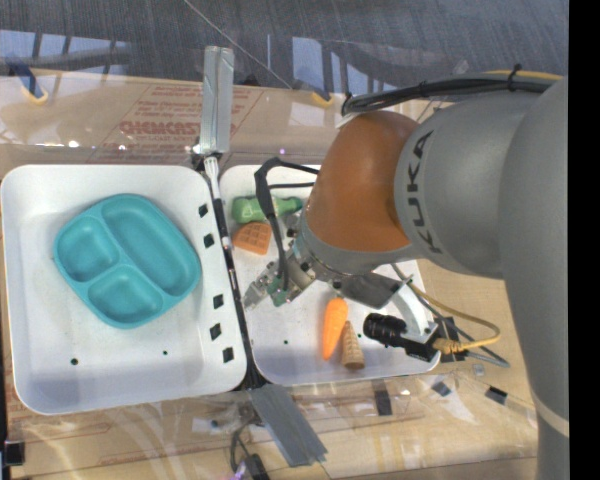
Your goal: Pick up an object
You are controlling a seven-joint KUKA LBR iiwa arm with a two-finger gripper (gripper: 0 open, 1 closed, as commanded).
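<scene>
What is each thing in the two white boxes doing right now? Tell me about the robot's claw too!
Teal divided plate: lying flat in the left bin, its compartments bare.
Toy carrot: lying in the right bin, beside the cone.
Ice cream cone: lying on its side.
Waffle piece: lying near the divider.
Green toy: lying partly under the arm.
Claw: low over the right bin floor, holding nothing I can see.

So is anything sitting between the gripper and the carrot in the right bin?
Nothing visible. The gripper hangs over bare bin floor, and the carrot lies just right of it, beside the cone.
</scene>
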